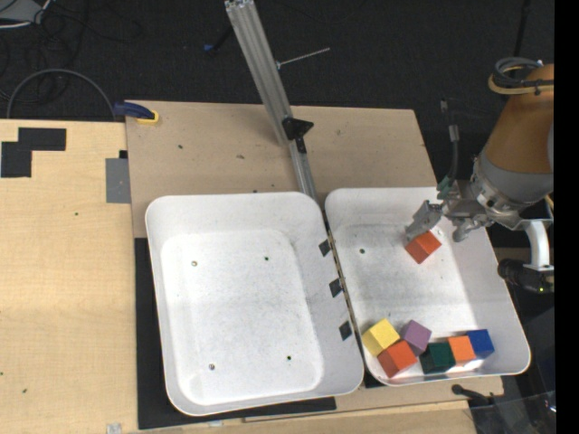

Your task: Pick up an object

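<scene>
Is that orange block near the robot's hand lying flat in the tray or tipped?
Tipped. The orange block sits cornerwise, its edges slanted against the right bin's walls, just below the hand. Whether it touches the floor: cannot tell.

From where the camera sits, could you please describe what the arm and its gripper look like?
The arm is a thick rounded body, orange-brown on its upper part with a grey section below toward the wrist. A pale ring-shaped part sits at its top, near the view's edge. The gripper is grey metal, angular, with two short fingers splayed outward. A white curved piece hangs at the arm's right side.
</scene>
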`<move>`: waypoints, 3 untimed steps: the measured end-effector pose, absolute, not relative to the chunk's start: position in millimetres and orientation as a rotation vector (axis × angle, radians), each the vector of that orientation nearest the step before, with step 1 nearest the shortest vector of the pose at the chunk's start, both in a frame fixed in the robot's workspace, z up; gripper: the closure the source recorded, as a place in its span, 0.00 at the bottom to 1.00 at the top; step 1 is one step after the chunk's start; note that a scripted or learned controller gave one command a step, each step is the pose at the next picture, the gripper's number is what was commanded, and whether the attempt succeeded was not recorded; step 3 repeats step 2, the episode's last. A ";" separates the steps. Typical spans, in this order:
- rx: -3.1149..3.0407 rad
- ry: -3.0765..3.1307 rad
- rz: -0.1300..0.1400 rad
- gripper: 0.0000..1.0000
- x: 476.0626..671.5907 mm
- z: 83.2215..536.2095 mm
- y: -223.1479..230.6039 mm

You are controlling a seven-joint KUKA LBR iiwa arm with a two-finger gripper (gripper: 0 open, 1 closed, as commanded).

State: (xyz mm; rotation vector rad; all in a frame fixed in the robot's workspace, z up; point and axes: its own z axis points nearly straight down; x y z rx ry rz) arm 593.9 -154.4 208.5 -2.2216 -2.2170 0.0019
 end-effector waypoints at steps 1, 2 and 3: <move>-2.223 -2.218 -0.003 0.00 582.5 91.1 -192.1; -2.228 -2.213 -0.001 1.00 581.8 101.6 -193.1; -2.228 -2.213 -0.001 1.00 581.8 101.6 -193.1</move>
